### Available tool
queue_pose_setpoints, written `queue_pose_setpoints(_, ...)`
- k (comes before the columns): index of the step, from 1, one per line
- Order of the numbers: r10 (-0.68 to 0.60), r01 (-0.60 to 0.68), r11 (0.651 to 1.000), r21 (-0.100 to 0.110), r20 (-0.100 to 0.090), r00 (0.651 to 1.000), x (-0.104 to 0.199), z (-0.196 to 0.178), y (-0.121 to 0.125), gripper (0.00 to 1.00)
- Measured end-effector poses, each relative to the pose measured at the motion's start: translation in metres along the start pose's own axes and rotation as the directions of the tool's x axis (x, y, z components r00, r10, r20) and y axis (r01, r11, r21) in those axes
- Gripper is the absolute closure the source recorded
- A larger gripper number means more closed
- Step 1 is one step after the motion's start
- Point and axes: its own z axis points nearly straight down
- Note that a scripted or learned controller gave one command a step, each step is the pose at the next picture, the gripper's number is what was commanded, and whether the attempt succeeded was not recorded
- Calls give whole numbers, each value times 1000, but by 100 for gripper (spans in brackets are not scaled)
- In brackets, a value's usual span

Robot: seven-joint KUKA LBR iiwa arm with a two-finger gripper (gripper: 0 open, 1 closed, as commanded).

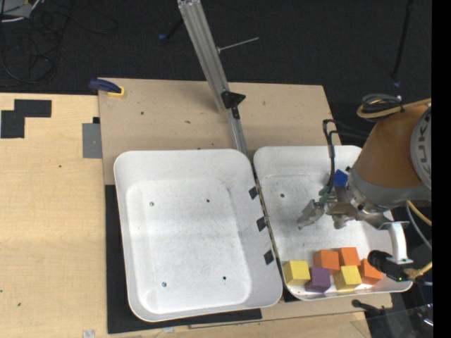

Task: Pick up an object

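Note:
My gripper (pixel 322 220) hangs over the middle of the right bin (pixel 292 171), below the grey and orange arm (pixel 391 160) that reaches in from the right. Its two grey fingers (pixel 306 217) stand apart, open, with only white bin floor between them. Several blocks lie in a cluster at the bin's near edge, below the gripper and apart from it: a yellow block (pixel 297 270), a purple block (pixel 320 279), an orange block (pixel 327 259), a second orange block (pixel 349 255), a second yellow block (pixel 347 278) and a third orange block (pixel 371 271).
The left bin (pixel 141 174) sits beside the right one, with black clips (pixel 261 222) along the shared rim. A slanted aluminium bar (pixel 208 55) rises behind the bins. A blue part (pixel 341 178) and black cable (pixel 330 146) sit at the wrist.

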Motion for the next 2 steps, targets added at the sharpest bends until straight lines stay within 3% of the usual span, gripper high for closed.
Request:
queue_pose_setpoints(1, 0, 0, 1000, 2, -1, 1000, 7, 63, 1, 0)
queue_pose_setpoints(2, 5, -5, 1000, -6, 0, 1000, 6, 76, 2, 0)
